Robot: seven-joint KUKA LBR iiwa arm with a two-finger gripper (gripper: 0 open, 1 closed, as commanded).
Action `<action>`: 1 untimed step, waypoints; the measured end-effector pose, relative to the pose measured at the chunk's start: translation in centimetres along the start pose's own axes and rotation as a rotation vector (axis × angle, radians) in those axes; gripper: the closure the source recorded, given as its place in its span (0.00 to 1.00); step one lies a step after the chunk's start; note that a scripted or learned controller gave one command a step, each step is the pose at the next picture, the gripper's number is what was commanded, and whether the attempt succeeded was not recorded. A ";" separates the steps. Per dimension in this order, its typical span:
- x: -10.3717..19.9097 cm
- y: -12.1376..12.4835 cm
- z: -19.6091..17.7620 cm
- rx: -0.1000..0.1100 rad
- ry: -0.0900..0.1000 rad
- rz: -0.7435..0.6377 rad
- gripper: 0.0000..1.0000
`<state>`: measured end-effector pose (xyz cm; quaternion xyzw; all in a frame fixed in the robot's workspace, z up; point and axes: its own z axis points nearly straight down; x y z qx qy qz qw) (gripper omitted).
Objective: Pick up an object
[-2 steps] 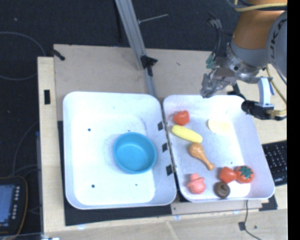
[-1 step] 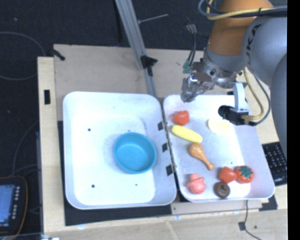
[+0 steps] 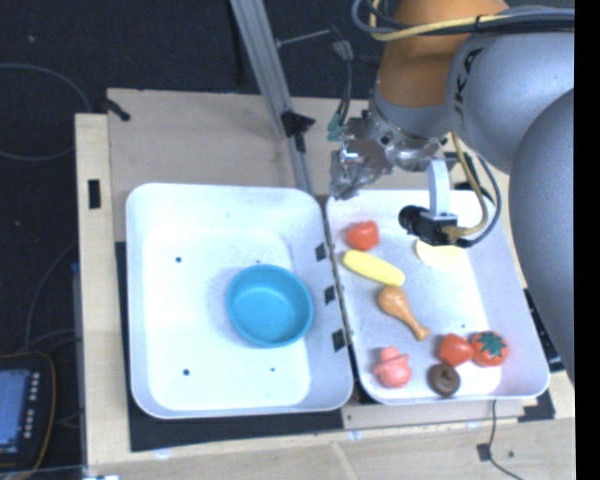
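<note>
The grey arm (image 3: 520, 78) reaches down from the right, jaws (image 3: 348, 183) over the right bin's (image 3: 500, 288) far-left corner, their state unclear.

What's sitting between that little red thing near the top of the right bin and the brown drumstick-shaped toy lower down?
A yellow banana-like toy lies between the red toy and the drumstick, seen in the camera view.

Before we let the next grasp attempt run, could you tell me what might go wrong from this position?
The gripper hangs over the far corner of the right bin, near the divider, so descending might strike the rim. The small red toy and yellow piece lie close together; a grasp could nudge one or catch both.
</note>
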<state>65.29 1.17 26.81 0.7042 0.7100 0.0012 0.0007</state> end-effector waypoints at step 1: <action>4.7 -0.8 0.8 0.008 0.000 0.000 1.00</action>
